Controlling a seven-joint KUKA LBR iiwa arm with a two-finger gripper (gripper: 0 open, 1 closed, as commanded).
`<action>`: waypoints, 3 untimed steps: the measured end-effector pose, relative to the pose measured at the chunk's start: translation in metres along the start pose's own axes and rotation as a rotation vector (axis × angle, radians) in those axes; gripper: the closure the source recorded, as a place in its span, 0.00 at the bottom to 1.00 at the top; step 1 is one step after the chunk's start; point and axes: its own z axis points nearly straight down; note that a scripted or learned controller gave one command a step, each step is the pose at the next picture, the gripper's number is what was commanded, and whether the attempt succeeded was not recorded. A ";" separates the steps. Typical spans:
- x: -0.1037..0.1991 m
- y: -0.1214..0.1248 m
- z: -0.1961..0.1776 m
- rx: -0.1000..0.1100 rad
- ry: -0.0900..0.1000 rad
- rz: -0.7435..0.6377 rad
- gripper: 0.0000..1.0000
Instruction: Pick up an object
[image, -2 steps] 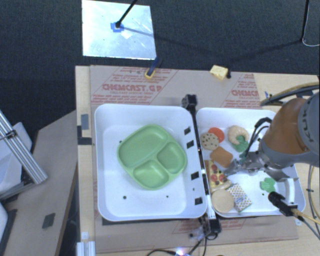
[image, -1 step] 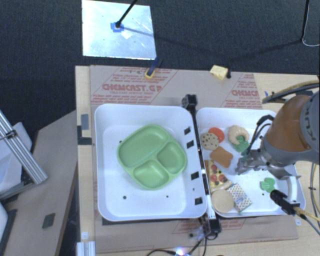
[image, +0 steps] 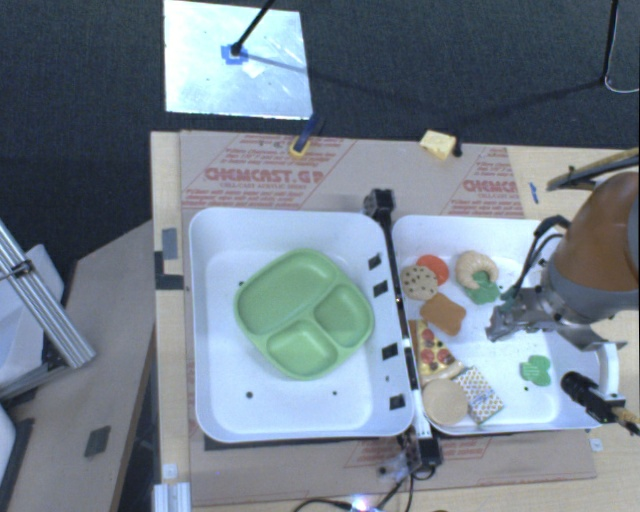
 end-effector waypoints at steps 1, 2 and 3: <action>0.001 0.008 -0.045 -0.001 0.000 -0.004 1.00; 0.001 0.010 -0.082 -0.001 0.000 -0.004 1.00; 0.051 0.036 -0.090 0.001 0.003 -0.010 1.00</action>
